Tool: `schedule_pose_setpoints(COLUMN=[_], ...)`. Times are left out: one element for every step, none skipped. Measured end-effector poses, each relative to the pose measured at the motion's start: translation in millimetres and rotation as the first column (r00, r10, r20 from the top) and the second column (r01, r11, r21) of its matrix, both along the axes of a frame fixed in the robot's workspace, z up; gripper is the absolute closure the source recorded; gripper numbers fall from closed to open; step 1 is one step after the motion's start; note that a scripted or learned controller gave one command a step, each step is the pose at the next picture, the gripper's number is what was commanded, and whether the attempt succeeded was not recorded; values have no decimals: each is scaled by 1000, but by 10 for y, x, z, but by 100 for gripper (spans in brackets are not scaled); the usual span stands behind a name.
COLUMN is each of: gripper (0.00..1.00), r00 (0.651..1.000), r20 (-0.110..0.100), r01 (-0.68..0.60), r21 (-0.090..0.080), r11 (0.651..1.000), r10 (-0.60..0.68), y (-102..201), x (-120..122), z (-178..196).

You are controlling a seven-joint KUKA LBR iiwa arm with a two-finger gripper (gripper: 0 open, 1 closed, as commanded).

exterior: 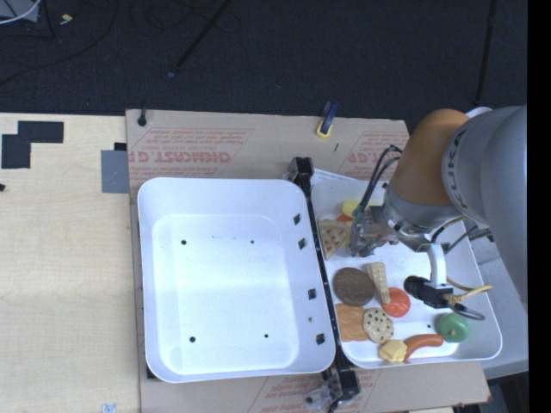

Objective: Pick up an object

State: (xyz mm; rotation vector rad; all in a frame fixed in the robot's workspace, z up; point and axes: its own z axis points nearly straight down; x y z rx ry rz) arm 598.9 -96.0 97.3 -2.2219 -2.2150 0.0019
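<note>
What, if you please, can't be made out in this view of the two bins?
- Right bin: its far right corner is hidden by the arm.
- Yellow item: partly covered by the gripper and too small to name.
- Tan wafer: its right edge lies under the gripper, so I cannot tell if they touch.
- Dark fitting near the lower edge: too blurred to identify.

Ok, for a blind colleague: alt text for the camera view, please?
A grey robot arm with an orange band reaches its two-finger gripper into the shallow white bin at the view's right, among toy foods including a round brown disc, a red tomato and a green ball. A second shallow white bin sits at the left.
</note>
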Motion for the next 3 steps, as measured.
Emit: schedule_pose_setpoints(gripper=[100, 0, 0], r00=[1000, 1000, 1000], r20=[17, 2, -1], r01=[-3, -4, -6], r21=[-4, -2, 0], r11=[1000, 1000, 1000], r10=[3, 4, 6], y=[-85, -75, 83], x=[188, 161, 449], z=[1472, 1374, -3])
